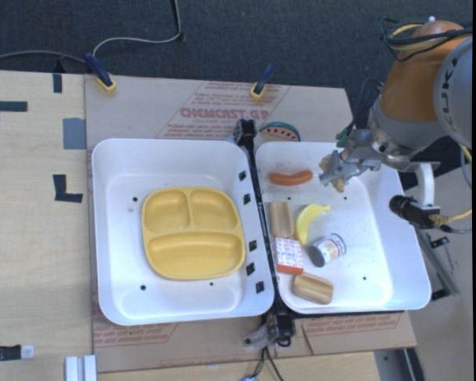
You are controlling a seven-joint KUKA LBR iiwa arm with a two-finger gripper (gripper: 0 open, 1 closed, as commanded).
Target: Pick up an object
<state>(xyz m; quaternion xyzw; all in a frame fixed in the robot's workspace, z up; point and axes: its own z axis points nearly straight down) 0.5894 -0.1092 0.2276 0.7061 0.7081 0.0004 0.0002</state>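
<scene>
The gripper (pixel 339 173) (finger state impossible to tell) hovers at the hot dog's (pixel 290 178) three o'clock; a clean pick likely needs centring first.

Two white bins (pixel 111 213) sat side by side. One yellow tray (pixel 193 232); one hot dog (pixel 290 178), one banana (pixel 309 219), one can (pixel 327 250), two bread rolls (pixel 313 289), one small packet (pixel 289 254).
</scene>
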